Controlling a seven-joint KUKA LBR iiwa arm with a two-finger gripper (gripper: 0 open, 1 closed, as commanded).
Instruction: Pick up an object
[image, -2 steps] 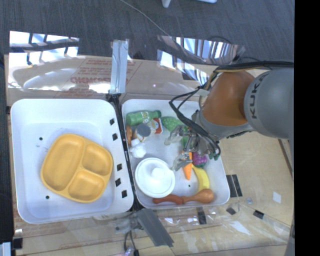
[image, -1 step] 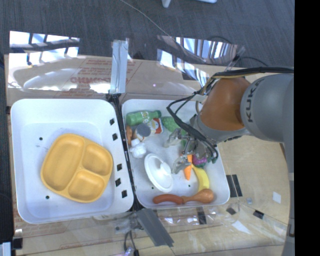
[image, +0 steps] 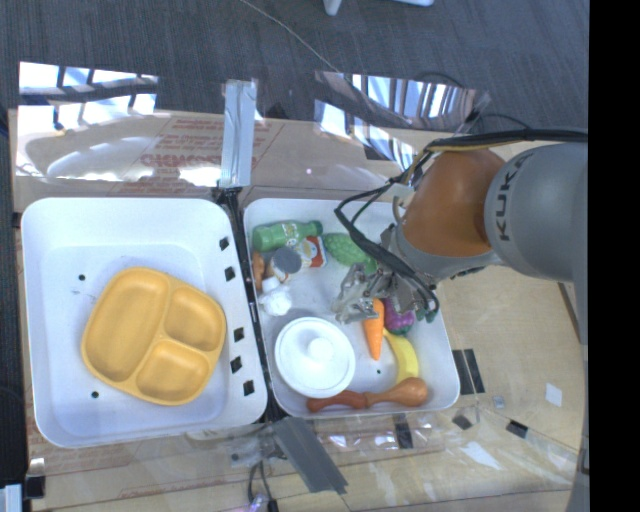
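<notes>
My gripper (image: 362, 296) hangs low in the right bin (image: 440, 375), its metal fingers just above the top of an orange carrot (image: 374, 332). Nothing shows held between them. A purple item (image: 400, 320) lies right beside the carrot, and a yellow banana (image: 405, 357) lies below it. A white bowl (image: 315, 354) sits at the bin's front left. A brown wooden piece (image: 370, 399) lies along the front wall. A green bottle (image: 283, 236) and a green vegetable (image: 344, 247) rest at the back.
The left bin (image: 45, 240) holds a yellow divided plate (image: 152, 334). Small white and dark items (image: 276, 280) crowd the right bin's left wall. The arm's orange band (image: 450, 205) and cables loom over the bin's back right corner.
</notes>
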